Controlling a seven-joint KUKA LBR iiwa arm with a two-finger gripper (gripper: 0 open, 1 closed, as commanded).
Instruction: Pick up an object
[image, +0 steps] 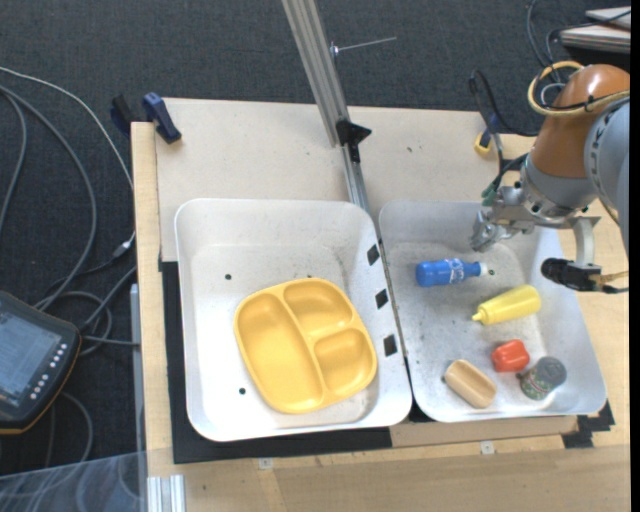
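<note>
The arm (585, 130) reached in from the right and hung over the far end of the right bin (590, 345), likely because that bin held every small thing worth taking. Its gripper (487, 232) sat low near the bin's far wall, just right of and beyond the blue bottle; how wide its jaws stood I could not tell, and nothing showed between them.

The left bin (200, 300) carried only a yellow divided tray (305, 343), lying flat and filling much of the floor, too broad for an easy pinch, I judged.

In the right bin, the blue bottle (449, 272) lay on its side, cap pointing right toward the gripper, which made it the likeliest target. Nearer, a yellow bottle (508, 305) lay tilted, apart from it. Nearer still, a tan bun-shaped toy (470, 383) rested toward the left, a small red block (510, 355) to its right, and a grey can (543, 377) just beside the block by the near right wall.
</note>
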